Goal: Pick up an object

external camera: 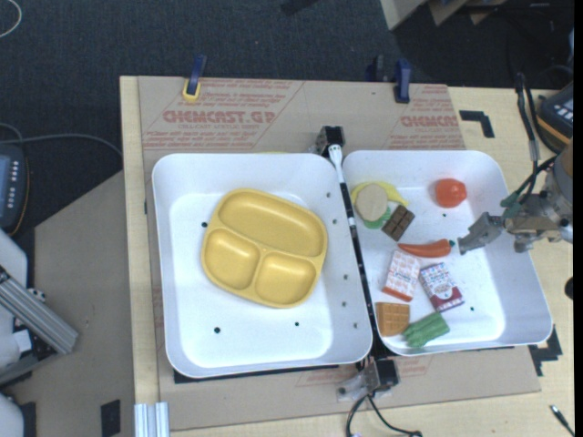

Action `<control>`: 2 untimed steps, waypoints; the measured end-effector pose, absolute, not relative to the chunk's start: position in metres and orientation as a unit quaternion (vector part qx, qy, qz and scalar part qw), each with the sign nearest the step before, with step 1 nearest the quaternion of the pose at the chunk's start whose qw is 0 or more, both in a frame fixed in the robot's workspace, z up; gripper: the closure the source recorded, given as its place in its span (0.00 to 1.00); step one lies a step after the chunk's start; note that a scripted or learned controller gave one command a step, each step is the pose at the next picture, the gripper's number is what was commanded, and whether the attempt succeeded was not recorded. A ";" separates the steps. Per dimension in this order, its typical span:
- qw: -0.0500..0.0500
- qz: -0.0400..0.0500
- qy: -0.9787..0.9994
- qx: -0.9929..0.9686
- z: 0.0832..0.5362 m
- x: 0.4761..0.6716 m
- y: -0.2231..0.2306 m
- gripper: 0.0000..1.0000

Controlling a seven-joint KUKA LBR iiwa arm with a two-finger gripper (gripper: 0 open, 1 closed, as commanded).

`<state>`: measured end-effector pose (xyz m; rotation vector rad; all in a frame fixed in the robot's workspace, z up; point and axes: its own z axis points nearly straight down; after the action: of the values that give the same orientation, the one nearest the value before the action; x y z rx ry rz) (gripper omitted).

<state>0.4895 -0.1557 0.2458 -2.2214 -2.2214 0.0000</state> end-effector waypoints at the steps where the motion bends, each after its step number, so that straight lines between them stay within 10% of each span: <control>1: 0.004 0.002 -0.707 -0.707 0.182 0.490 -0.152 0.00; 2: 0.003 0.001 -0.707 -0.707 0.136 0.495 -0.145 0.00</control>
<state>0.4949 -0.1452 0.1356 -2.2162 -2.2174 0.0037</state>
